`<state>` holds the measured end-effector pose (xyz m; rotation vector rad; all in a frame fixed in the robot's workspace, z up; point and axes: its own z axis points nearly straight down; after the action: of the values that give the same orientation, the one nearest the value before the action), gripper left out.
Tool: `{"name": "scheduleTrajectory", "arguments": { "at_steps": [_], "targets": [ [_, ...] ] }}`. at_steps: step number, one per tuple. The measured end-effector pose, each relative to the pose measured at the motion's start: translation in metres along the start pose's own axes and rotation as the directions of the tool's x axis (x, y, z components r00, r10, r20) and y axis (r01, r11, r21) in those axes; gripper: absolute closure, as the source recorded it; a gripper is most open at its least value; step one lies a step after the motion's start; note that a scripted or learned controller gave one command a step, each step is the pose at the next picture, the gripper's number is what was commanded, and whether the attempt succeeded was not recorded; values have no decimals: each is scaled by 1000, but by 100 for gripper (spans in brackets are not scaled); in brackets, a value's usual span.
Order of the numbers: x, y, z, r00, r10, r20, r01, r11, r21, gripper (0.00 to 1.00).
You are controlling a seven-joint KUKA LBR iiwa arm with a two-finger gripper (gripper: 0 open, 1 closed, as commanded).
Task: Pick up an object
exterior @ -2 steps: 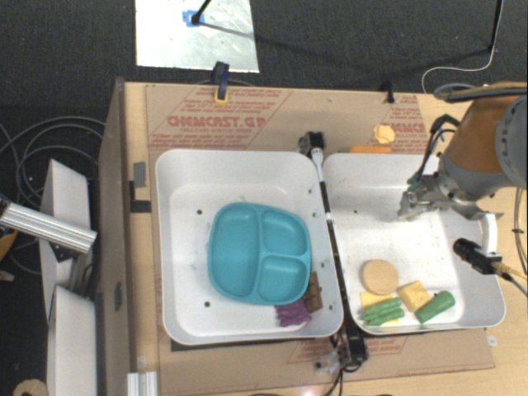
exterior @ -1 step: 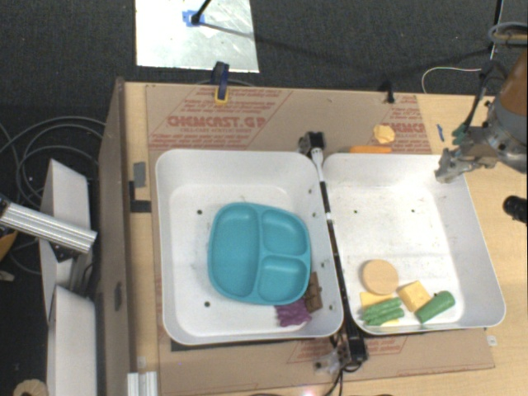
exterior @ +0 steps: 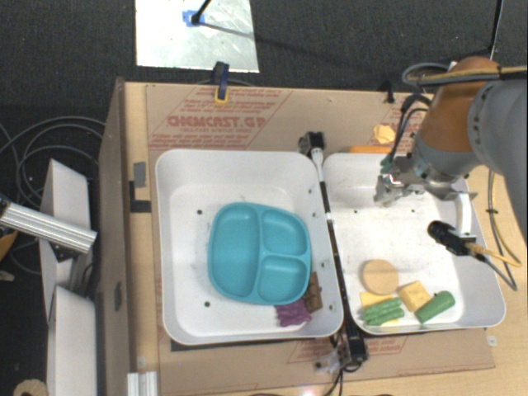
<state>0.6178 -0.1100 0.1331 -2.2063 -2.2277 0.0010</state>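
Two white bins sit side by side on a bench. The arm's gripper [exterior: 394, 184] hangs over the far edge of the right bin [exterior: 355, 176], grasping nothing; its grip cannot be told. Candidate objects cluster at that bin's near edge: a tan disc [exterior: 379, 276], yellow block [exterior: 413, 294] and green pieces [exterior: 435, 304]. The left bin [exterior: 177, 188] holds a blue divided plate [exterior: 258, 252].

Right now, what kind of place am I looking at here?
Most likely a robotics lab bench set up for grasping trials. A grey robot arm reaches over two white bins on a cardboard sheet; they hold toy food and a teal divided plate. Loose cables lie beside the bench.
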Motion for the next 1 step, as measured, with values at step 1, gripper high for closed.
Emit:
{"name": "scheduleTrajectory", "arguments": {
  "at_steps": [1],
  "targets": [
    [54, -19, -54, 1000, 0, 2, 0, 1000, -9, 100]
  ]
}}
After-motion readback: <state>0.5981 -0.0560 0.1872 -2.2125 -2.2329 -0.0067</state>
